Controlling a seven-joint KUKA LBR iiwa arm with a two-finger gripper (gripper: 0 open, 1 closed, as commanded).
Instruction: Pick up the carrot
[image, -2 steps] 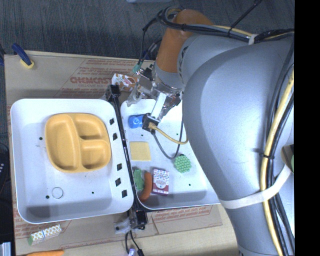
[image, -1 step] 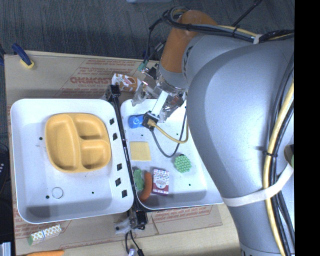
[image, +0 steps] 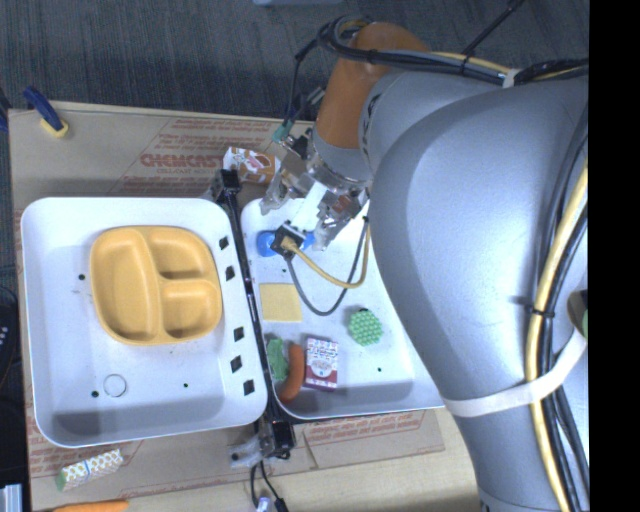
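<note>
The carrot (image: 292, 372) lies at the near left corner of the right bin (image: 395, 385), hard against the wall that divides it from the left bin (image: 60, 330), its orange body running near-to-far with green leaves at the far end. It looks like a small toy, so I judge it light, fairly stiff and somewhat smooth, likely to roll or slide if pinched off-centre. A red and white packet (image: 321, 361) sits just beside it on the right, apparently touching, which leaves little room on either flank. The best hold seems to be across the orange middle, closing along the narrow width, though the wall on one side and the packet on the other may block a finger. The hand (image: 305, 215) hovers at the far end of the same bin, above a blue object (image: 266, 243), well apart from the carrot; I cannot tell whether it is released or clenched. A yellow square (image: 280, 302) and a green ball (image: 365, 327) lie between.
</note>
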